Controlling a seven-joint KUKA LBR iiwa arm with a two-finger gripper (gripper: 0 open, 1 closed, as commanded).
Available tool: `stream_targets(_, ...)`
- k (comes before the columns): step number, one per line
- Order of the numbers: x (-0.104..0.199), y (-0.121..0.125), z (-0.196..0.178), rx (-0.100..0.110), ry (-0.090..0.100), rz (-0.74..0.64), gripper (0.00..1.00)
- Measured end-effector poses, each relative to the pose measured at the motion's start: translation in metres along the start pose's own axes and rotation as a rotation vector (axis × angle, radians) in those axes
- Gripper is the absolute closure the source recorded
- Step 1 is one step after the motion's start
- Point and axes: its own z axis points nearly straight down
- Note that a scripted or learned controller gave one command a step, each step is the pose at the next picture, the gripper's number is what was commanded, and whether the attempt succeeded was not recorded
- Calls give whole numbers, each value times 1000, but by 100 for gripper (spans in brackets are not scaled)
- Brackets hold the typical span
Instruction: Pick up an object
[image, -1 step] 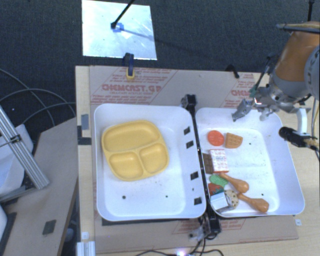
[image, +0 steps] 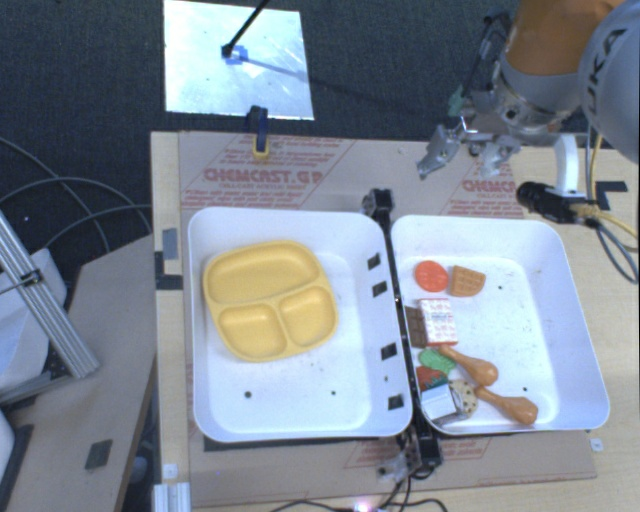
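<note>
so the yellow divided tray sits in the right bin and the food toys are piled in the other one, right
Not quite: the yellow divided tray sits in the left bin, not the right one. The food toys lie in the right bin, as the camera view shows.

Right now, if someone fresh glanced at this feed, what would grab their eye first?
Probably the yellow divided tray, lying alone in the left bin. Next, the cluster of small items against the right bin's left side: an orange-red disc, a tan waffle-like piece, a small printed box and two wooden pieces. The gripper hangs above the bench beyond the right bin's far edge, with nothing between its fingers.
</note>
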Motion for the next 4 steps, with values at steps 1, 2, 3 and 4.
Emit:
stream_targets(1,-9,-2,-3,11,-5,8,100)
stream_targets(2,45,-4,-141,1,-2,7,100)
stream_targets(3,129,-22,-215,8,1,5,100)
stream_targets(4,209,-62,-211,17,0,4,100)
